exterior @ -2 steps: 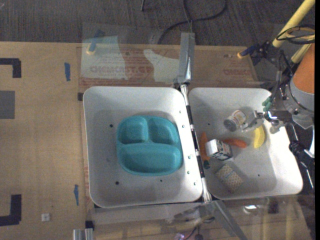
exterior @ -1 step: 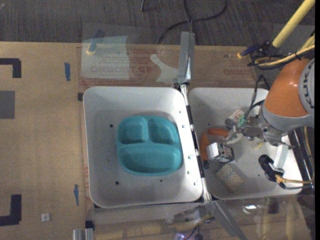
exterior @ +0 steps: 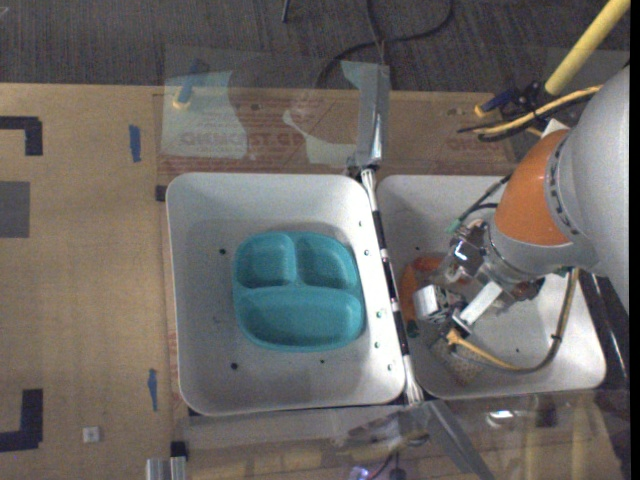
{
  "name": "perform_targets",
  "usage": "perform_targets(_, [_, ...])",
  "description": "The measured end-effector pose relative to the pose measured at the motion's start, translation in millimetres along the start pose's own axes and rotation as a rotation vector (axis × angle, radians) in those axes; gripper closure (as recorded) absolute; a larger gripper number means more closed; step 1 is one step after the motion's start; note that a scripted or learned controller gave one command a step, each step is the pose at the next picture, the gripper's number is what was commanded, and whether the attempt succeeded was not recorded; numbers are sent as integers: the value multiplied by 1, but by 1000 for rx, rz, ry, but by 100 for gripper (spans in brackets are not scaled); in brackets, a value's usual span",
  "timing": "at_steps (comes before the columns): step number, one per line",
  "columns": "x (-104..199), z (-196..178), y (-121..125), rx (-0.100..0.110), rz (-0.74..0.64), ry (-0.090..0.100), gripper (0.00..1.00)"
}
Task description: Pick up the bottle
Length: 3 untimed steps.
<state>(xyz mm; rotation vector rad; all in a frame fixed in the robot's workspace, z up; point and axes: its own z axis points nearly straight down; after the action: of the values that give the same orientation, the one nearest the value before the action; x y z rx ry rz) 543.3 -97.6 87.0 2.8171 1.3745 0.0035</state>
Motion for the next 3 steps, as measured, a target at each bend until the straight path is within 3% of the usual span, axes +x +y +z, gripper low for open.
perform_targets(1, [14,1,39,7,236,-2,0])
perform_targets(2, [15,-6,37,10,230,-10,100])
perform_targets(3, [98,-94,23,13,223,-5,100])
